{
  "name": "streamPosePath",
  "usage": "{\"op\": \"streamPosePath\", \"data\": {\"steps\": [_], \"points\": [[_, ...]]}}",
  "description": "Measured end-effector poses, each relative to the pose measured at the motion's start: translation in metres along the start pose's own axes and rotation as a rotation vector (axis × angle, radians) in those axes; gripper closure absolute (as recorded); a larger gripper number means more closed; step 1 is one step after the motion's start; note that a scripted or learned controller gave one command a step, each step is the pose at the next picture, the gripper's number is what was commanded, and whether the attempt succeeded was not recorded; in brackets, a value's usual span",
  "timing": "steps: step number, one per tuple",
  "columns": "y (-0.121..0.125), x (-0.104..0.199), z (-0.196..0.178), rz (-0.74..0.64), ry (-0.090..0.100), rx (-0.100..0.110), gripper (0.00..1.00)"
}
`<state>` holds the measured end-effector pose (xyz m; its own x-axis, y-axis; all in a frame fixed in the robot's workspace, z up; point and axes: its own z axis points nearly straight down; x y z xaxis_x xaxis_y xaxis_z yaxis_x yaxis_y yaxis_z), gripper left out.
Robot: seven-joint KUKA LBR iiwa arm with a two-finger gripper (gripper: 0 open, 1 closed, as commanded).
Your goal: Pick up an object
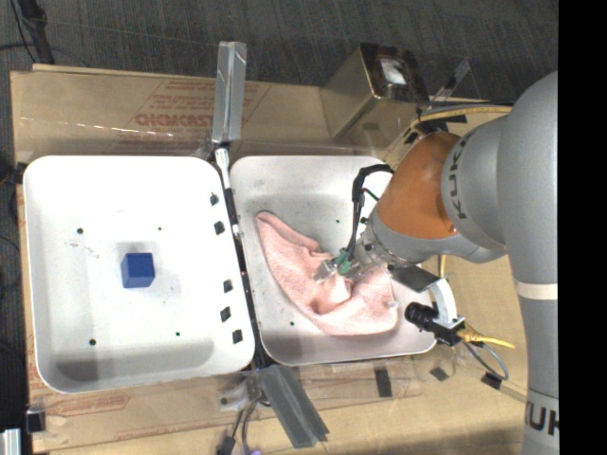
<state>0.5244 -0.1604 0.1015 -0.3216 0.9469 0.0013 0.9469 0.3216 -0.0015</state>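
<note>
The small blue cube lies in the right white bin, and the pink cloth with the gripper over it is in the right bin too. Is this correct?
Not quite. The camera view shows the small blue cube in the left white bin, alone. The pink cloth is in the right white bin, with the gripper over it, as you say.

Two bins sit side by side on the desk, touching along a shared divider. Left of the divider, a cube lies near the middle of the left bin. Right of the divider, a cloth lies in the right bin, spreading from near the divider toward that bin's near right corner. The end effector is down on the cloth, the arm behind it to the right.
</note>
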Motion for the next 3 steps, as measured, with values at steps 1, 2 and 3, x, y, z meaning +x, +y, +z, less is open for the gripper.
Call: {"op": "streamPosePath", "data": {"steps": [1,2,3], "points": [[0.0,0.0,0.0,0.0,0.0,0.0,0.0],[0.001,0.0,-0.01,-0.003,0.001,0.001,1.0],[0.115,0.007,-0.13,0.039,-0.002,-0.001,1.0]]}}
